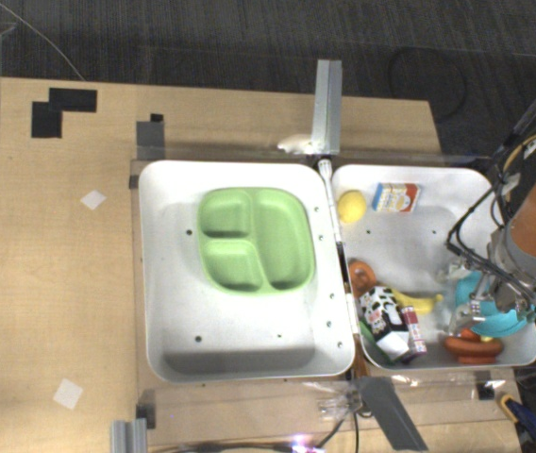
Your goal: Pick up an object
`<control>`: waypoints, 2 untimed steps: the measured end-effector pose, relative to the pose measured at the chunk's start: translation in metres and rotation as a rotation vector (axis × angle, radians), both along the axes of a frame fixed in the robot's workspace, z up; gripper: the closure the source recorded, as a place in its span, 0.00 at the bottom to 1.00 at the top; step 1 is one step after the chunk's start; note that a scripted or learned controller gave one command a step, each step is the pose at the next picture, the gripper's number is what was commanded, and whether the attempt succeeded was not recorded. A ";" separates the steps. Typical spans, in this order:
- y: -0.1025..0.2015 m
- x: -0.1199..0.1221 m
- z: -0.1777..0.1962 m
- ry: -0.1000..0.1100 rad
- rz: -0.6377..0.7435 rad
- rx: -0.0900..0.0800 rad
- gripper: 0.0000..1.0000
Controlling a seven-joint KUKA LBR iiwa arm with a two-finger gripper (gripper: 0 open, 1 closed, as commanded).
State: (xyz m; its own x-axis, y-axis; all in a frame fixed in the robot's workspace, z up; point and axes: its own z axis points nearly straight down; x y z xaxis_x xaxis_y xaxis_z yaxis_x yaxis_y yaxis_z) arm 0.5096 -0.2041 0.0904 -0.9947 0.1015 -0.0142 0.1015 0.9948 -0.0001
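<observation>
Fingers: can't tell open or closed from the camera view, too small and mixed in w/ clutter; nothing visibly held between them. Gripper (pixel 471 311) is low in the right bin (pixel 438 182), near its front-right corner, wrist w/ orange band just above it. Nearest candidate obj: the blue bowl-like piece (pixel 494 321), touching or just beside the gripper on its right side; a red sausage-shaped toy (pixel 474 347) lies just in front, long axis running left-right along the bin's front wall. My guess: the grasp turns on those two; other stuff (cow-print toy (pixel 378 307), yellow ball (pixel 350 207)) lies well to the left. Left bin (pixel 169 281) holds a green tray (pixel 254 239), well apart.
</observation>
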 end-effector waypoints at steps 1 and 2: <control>0.025 -0.017 0.000 -0.006 0.030 -0.005 0.00; 0.066 -0.016 0.001 -0.006 0.126 -0.007 0.00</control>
